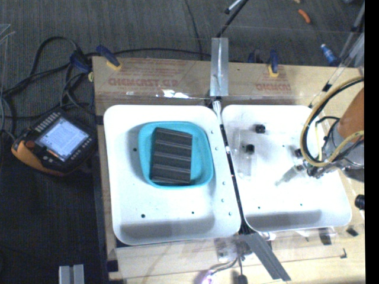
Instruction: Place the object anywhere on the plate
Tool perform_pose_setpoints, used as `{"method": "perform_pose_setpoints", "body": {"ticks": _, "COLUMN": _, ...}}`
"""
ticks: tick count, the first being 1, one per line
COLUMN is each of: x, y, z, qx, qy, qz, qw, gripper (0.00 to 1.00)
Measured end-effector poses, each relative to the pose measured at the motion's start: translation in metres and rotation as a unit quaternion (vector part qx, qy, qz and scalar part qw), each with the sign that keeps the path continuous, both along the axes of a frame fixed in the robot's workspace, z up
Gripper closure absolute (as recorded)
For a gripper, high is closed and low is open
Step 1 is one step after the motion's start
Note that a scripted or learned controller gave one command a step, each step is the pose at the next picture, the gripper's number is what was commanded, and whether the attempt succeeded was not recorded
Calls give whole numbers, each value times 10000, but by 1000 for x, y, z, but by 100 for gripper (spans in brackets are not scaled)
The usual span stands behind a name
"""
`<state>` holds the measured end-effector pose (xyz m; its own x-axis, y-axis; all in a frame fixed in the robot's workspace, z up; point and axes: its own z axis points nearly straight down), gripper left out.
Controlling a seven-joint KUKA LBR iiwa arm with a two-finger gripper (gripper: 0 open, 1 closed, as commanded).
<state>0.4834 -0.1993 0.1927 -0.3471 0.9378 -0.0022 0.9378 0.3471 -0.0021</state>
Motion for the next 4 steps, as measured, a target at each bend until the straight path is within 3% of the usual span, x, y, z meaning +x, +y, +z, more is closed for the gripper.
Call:
{"method": "perform_pose_setpoints", "body": {"ticks": 1, "x": -1, "y": 45, "z": -62, "qx": 6, "qy": 12, "qz": -1000, "qw": 9950, "gripper": 0}}
{"method": "perform_pose_setpoints", "body": {"ticks": 2, "x": 0, "y": -16, "z": -22, "qx": 2, "qy": -1, "qz": -683, "qw": 9977, "gripper": 0}}
{"method": "perform_pose_setpoints", "body": {"ticks": 3, "x": -1, "y": 25, "z": -78, "qx": 11, "qy": 16, "qz": -2530, "qw": 9675, "gripper": 0}}
{"method": "perform_pose_setpoints", "body": {"ticks": 4, "x": 1, "y": 57, "z": 180, "qx": -7, "qy": -5, "qz": -2945, "qw": 9557, "gripper": 0}}
